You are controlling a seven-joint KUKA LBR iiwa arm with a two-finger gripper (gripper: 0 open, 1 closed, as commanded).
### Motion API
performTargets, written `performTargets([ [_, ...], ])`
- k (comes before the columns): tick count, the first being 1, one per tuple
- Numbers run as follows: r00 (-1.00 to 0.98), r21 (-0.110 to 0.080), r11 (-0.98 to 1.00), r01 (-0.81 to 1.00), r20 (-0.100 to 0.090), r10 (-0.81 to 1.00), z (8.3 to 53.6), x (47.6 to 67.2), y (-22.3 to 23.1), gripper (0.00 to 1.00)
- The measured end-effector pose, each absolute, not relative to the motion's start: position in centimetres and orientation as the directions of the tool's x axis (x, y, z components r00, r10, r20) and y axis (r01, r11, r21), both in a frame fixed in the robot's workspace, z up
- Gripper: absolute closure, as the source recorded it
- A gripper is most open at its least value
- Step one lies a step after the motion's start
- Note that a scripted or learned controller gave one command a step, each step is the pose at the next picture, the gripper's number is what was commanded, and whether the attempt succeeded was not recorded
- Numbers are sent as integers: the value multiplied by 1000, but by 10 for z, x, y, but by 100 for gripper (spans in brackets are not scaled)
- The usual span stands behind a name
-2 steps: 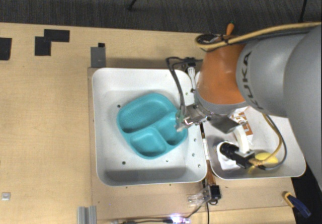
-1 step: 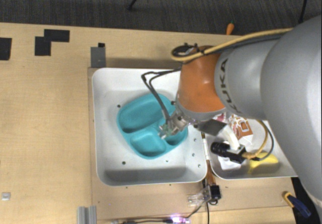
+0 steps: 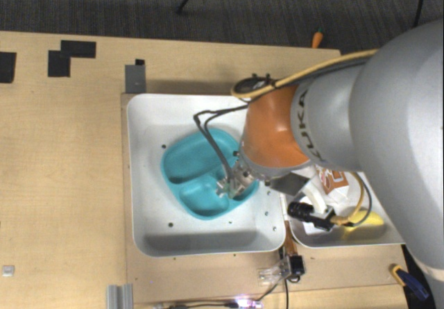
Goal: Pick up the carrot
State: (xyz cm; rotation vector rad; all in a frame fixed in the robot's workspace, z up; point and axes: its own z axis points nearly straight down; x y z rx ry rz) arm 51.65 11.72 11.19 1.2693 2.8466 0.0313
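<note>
over the left bin (image 3: 139, 162) we see the gripper (image 3: 232, 187), lowered onto the near right part of a teal dish (image 3: 191, 162), close to the dish's rim on that side. whether it touches the dish we cannot tell. whether the jaws are parted or closed we cannot tell either, since the wrist covers them from above. the arm (image 3: 388, 113) comes in from the right. its broad grey body lies across the right bin (image 3: 347, 239) and bends down and to the left. the orange band (image 3: 274, 130) sits just above the wrist, about over the wall between the two bins. the teal dish has two hollows and lies askew near the middle of the left bin. under the arm, the right bin holds a white packet (image 3: 338, 182) with brown print and a yellow thing (image 3: 372, 219) beside it. where the carrot lies we cannot tell.
</note>
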Motion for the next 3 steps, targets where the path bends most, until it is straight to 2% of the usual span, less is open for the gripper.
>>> performTargets([
  [1,-596,11,596,803,-9,803,189,490,55,100],
  [3,-601,20,601,799,-11,799,208,494,60,100],
])
